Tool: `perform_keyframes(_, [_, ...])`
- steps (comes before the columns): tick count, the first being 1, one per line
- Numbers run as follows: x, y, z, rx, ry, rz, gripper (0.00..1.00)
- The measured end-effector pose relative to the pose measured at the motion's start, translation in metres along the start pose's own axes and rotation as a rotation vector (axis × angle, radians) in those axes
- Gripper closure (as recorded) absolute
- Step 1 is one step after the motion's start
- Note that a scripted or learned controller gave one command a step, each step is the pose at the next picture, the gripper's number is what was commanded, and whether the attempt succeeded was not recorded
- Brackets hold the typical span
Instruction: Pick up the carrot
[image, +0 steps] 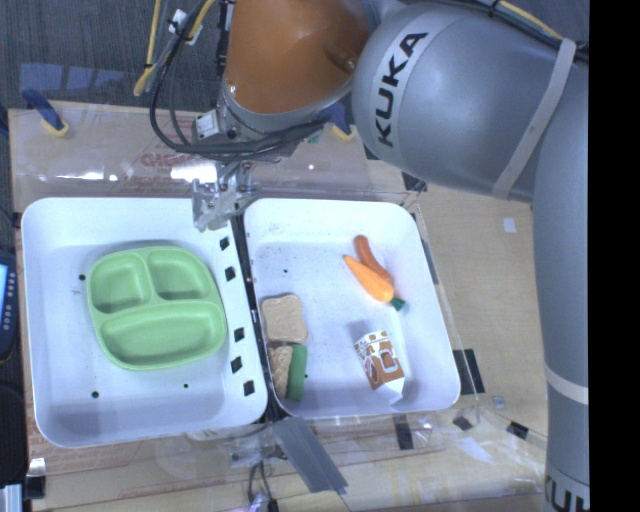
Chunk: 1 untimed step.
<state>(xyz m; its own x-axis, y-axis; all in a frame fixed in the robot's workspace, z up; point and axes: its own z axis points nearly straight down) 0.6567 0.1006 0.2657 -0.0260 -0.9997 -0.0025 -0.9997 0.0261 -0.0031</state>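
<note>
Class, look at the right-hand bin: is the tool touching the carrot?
Apart. The camera view shows the tool up at the divider between the bins, with bare white floor between it and the carrot.

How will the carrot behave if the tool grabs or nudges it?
The carrot looks rigid and smooth, so it may slip. Its tapered, rounded shape suggests it could roll. A sausage lies against it, so a nudge would probably shift both.
</note>
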Motion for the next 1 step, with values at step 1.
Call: perform_keyframes(1, [-0.0519, 0.0015, -0.0094, 0.001, -0.002, -0.477, 1.00])
